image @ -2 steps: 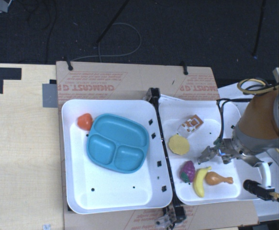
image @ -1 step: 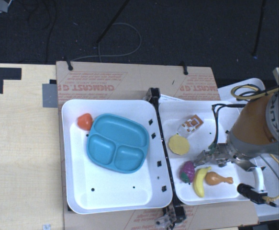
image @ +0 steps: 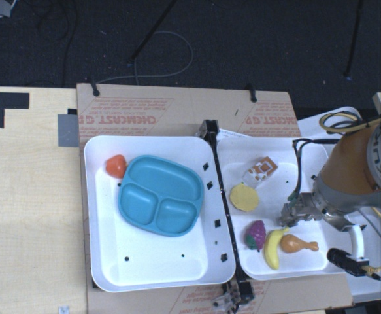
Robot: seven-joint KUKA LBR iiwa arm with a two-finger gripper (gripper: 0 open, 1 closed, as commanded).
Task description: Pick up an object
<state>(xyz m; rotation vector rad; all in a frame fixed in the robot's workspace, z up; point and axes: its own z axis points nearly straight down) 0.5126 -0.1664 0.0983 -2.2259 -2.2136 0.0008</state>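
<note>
You are looking down on two white bins side by side. The left bin (image: 105, 254) holds a blue divided plate (image: 161, 195) near its middle, with an orange-red ball (image: 115, 166) just beside the plate's upper-left edge. The right bin (image: 308, 270) holds a small brown-and-white box (image: 261, 171) near its upper middle, a yellow disc (image: 244, 198) just below it, and lower down a purple toy (image: 256, 233), a banana (image: 273, 247) and an orange drumstick (image: 298, 244) clustered close together. The arm enters from the right of the frame, and the gripper (image: 293, 213) sits low in the right bin, just above the banana and drumstick. You cannot tell from here how its tips are set.
</note>
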